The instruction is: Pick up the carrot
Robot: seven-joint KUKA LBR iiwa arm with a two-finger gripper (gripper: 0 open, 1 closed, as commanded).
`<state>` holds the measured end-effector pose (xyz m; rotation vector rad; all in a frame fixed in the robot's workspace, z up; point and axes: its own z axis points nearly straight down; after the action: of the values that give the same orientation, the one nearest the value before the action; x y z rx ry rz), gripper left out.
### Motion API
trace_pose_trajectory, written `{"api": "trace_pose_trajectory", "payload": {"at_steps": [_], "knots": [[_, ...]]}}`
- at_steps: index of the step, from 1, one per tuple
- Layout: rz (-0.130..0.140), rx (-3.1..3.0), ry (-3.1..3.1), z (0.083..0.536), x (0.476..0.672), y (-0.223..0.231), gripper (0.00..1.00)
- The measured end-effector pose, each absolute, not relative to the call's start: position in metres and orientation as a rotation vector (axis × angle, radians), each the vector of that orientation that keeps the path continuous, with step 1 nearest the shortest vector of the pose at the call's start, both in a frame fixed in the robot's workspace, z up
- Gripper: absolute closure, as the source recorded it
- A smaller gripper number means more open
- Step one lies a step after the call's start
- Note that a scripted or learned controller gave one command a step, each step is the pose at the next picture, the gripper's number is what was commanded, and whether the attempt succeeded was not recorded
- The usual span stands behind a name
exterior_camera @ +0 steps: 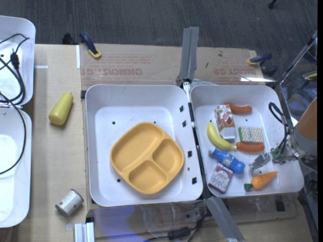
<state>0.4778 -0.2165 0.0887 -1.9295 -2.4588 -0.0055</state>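
Observation:
The carrot (263, 180), orange with a green stub at its left end, lies flat in the right bin (282, 185) near the front right corner. My gripper (261, 161) hangs just above and slightly behind it, a small gap away, and nothing is visibly held. The arm enters from the right edge.
The right bin also holds a banana (218, 138), two sausages (240, 109) (250, 146), a blue bottle (228, 161), a carton (224, 120), a patterned box (251, 134) and a red packet (220, 178). A yellow divided plate (146, 158) lies in the left bin. A mustard bottle (60, 109) and a can (68, 202) rest on the bench.

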Motion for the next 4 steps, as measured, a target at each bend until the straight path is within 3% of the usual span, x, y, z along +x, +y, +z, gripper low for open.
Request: {"api": "trace_pose_trajectory", "payload": {"at_steps": [1,2,3,4], "knots": [[0.003,-1.876,-2.511,0.088,0.477,-0.177,0.00],[0.003,-1.738,-2.612,0.088,0.502,-0.183,0.00],[-0.002,-1.686,-2.641,0.088,0.478,-0.220,0.00],[0.001,-1.434,-2.788,0.088,0.478,-0.159,0.00]]}}
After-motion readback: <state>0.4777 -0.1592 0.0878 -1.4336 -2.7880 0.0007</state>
